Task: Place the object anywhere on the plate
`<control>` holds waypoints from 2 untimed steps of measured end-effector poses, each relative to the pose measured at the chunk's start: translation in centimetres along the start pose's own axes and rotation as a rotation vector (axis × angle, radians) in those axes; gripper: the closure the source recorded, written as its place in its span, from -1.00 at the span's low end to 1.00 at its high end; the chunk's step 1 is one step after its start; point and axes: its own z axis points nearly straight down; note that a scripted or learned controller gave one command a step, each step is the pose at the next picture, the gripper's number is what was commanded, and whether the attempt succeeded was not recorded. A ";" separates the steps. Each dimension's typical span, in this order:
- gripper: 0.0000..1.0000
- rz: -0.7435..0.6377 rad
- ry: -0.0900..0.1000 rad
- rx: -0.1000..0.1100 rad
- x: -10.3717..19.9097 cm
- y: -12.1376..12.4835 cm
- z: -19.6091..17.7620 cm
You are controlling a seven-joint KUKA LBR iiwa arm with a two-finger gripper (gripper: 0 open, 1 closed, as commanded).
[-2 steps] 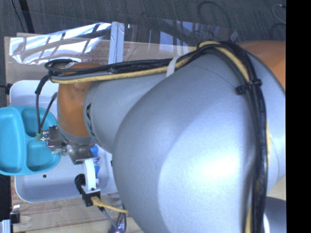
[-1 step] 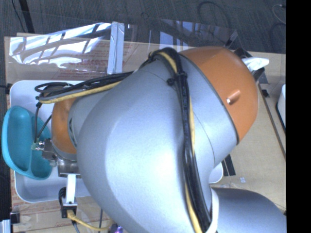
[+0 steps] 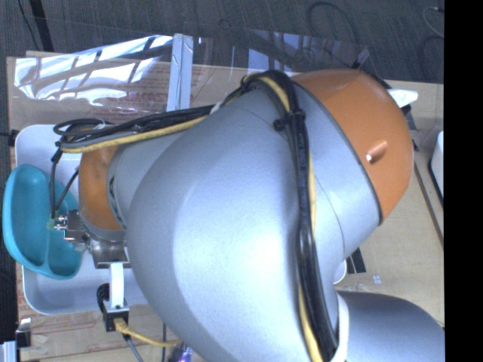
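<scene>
A turquoise plate lies at the left end of the left white bin. It looks tilted, with its left rim over the bin's edge. My arm reaches across from the right and covers most of both bins. Its orange wrist band sits just right of the plate. Below the band, my gripper hangs over the plate's right rim, largely hidden by the wrist and its cables. I cannot make out any object at the gripper.
Black and yellow cables run along the arm to the wrist. A white bracket with a yellow cable hangs near the bin's front edge. A clear plastic screen stands behind the bins.
</scene>
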 end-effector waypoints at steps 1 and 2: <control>1.00 -0.294 0.001 -0.005 -4.5 -0.1 -9.0; 1.00 -0.432 0.004 -0.010 -0.6 -0.3 0.8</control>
